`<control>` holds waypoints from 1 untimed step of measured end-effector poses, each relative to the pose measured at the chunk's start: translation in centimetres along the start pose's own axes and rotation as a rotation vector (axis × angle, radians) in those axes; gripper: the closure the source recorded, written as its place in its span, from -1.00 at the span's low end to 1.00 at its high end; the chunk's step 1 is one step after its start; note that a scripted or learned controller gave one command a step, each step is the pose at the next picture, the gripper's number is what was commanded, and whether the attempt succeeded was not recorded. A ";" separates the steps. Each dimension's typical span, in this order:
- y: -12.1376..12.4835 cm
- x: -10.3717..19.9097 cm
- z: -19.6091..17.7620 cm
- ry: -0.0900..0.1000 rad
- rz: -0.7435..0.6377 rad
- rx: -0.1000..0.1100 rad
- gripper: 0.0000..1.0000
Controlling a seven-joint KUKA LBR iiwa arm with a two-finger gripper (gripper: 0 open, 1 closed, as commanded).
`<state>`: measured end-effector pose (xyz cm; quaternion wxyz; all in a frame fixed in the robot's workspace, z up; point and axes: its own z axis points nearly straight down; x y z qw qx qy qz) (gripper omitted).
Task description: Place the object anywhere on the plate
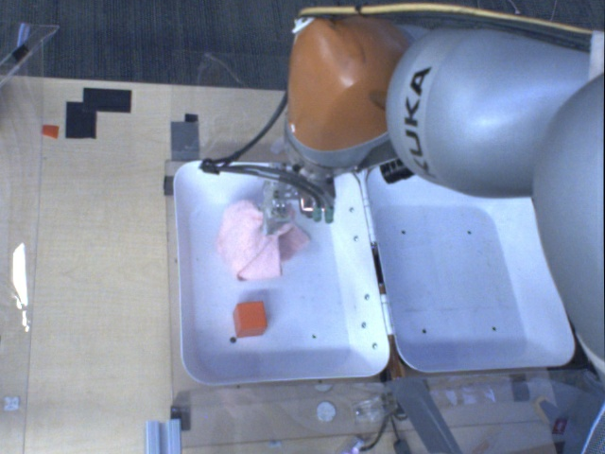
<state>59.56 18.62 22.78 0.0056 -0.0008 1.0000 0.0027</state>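
A pale pink, crumpled-looking plate (248, 244) lies in the upper middle of the left bin (321, 348). A small orange-red cube (250, 319) rests on the bin floor below it, a short way from the pink edge. My gripper (280, 214) hangs under the orange wrist band, right over the plate's upper right part, and hides some of it. Whether it touches the pink surface is unclear. The cube sits well apart from the gripper, down and to the left.
The right bin (473, 282) lies beside the left one, with the large grey arm (492, 102) looming over its upper part. A black cable (236, 166) runs along the left bin's top rim. Black and orange markers (90, 112) sit on the wooden bench at left.
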 end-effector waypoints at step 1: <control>0.0 0.0 0.0 0.000 0.001 0.000 -1.00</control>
